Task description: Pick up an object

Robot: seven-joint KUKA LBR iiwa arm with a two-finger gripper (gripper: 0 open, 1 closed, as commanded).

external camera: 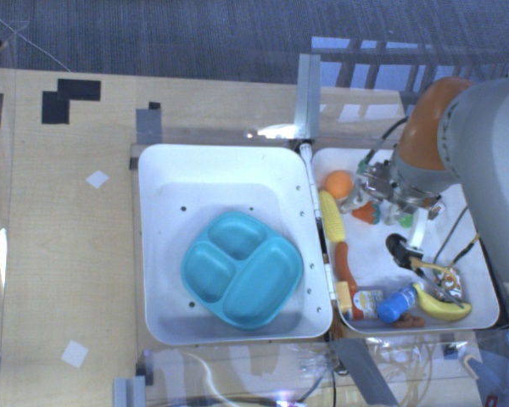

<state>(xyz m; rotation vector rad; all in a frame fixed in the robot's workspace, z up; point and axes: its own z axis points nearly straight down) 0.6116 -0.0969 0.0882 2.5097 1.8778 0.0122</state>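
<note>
bins sit side by side mid-frame. the left bin (161, 227) holds a blue divided plate (242, 267), tilted toward lower right. my arm (483, 142) enters from the right over the right bin (483, 308), and my pincer (388, 195) hangs in its upper part; how wide it stands, i cannot tell. just left of it lies an orange ball (338, 183), with a yellow corn cob (331, 214) below along the left wall, then a red sausage (344, 262). a banana (441, 303) and a blue bottle (397, 304) lie near the bottom edge.
</note>
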